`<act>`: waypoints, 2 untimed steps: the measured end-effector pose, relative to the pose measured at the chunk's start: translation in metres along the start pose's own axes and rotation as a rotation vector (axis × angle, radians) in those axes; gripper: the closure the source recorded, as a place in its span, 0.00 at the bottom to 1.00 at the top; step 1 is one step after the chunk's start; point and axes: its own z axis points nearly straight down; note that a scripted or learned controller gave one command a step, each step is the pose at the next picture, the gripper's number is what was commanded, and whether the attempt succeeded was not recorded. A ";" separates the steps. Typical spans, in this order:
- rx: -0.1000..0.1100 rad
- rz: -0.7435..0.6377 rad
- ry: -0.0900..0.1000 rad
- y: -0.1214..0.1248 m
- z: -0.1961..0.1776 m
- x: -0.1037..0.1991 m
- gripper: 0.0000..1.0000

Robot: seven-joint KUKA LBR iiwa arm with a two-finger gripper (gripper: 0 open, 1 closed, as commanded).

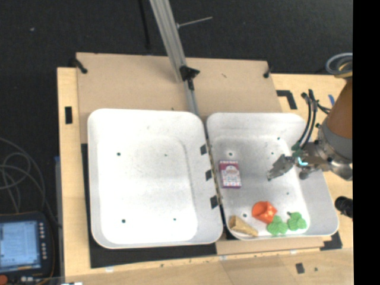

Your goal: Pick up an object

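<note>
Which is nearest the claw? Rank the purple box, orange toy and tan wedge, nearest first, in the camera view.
Measured from the claw:
1. Orange toy, below it, near the right bin's front.
2. Purple box, to its left, by the divider.
3. Tan wedge, front-left corner.

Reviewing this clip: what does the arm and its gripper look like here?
The arm enters from the right: an orange band above a grey wrist, with black cables looping beside it. The gripper is grey metal with slim fingers, and a small teal-lit spot shows at its base.
</note>
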 end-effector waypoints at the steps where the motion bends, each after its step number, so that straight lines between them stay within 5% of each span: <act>1: -0.005 0.003 -0.001 0.001 -0.002 0.000 0.00; 2: 0.000 0.004 -0.002 0.004 0.041 -0.006 0.00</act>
